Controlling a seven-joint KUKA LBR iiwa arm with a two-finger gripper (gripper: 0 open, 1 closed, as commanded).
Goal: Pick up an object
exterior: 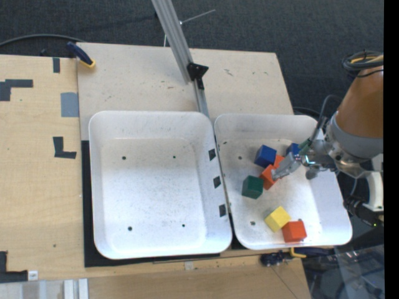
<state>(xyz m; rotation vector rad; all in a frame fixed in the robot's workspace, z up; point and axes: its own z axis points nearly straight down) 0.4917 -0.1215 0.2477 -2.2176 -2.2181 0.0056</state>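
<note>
Crowding risk: fingers (278, 169) are closing around the orange block (269, 175), blue block (265, 155) touching just behind, green block (252, 187) just beside; a shallow pinch is threatening to slip or drag neighbours.

Single fixed camera above bench (156, 86), slanted downward, seemingly mid-range; both bins (100, 129) framed.

Speckled white plastic bins (153, 120), matt wooden bench (37, 167), metal pole (171, 27)
</note>
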